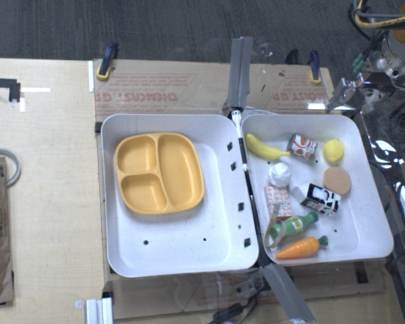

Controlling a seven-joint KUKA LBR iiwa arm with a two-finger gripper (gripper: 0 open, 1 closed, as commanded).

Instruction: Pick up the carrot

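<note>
- The carrot (299, 248) lies on the floor of the right bin (371, 181), in that bin's near corner area, close to the front wall and nothing gripping it.
- Taking the carrot as the landmark: a green bottle (292, 226) lies just behind it, nearly touching; a small patterned carton (277, 200) sits further back beyond the bottle; a black-and-white pack (321, 198) is behind and a little to the right.
- Further from the carrot, toward the back of the bin, are a banana (266, 148), a small can (302, 146), a lemon (333, 151) and a tan round disc (337, 180).
- Well to the carrot's left, in the other bin, rests a yellow divided plate (160, 173).
- The end effector (351, 92) sits far from the carrot, past the back right corner of the right bin, over the bench edge; whether it is spread or pressed together I cannot tell.
- Progress, as I judge it: nothing of the pick is done. The approach, descent, closing and lift are all left.
- The carrot's long axis runs roughly left to right along the front wall, slightly tilted. The tapered orange tip points left; the green leafy end points right.
</note>
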